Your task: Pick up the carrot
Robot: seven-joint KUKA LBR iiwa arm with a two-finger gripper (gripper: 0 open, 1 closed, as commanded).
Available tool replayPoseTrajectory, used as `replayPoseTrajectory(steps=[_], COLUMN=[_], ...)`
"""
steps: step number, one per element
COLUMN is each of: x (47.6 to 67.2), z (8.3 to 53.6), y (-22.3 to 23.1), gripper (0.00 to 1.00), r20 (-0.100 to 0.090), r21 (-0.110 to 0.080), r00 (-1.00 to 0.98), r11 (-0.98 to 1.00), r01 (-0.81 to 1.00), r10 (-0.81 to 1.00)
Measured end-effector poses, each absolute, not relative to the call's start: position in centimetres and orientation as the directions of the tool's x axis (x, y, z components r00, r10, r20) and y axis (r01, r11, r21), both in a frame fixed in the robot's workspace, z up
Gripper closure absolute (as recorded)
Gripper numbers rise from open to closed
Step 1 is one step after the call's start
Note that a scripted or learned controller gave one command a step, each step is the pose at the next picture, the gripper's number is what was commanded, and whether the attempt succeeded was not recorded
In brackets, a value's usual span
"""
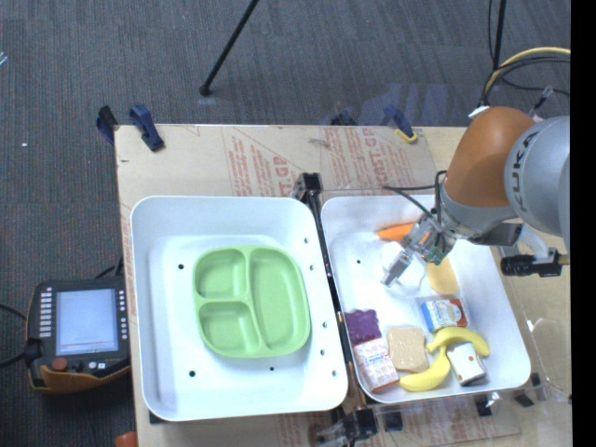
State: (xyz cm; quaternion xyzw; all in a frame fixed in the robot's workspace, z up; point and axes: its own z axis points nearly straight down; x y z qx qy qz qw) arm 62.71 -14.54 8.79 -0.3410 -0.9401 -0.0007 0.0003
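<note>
Pick not yet made. The slender orange carrot (pixel 395 232) lies at the back of the right-hand shallow white bin (pixel 507 298), partly behind the wrist. The two-finger tool (pixel 402 270) hangs low just in front of it, over the bin floor, with nothing visible between its tips; how wide it stands cannot be told. Reaching, gripping and lifting remain.

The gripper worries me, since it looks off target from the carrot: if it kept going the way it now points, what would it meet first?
Probably the bare white floor of the right bin. The gripper points down and to the camera view's left, with the carrot lying above it in the picture, off that line. Depth is hard to judge here.
</note>
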Motion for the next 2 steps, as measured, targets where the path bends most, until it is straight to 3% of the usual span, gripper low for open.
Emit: replayPoseTrajectory(steps=[1,2], x=[63.6,64.0], z=[8.8,10.0], y=[-16.9,-17.2], gripper=[0.0,1.0], r20=[0.023,0.001], r21=[0.005,0.01], r00=[-0.651,-0.654], r11=[0.651,0.654], r01=[0.759,0.756], r10=[0.759,0.756])
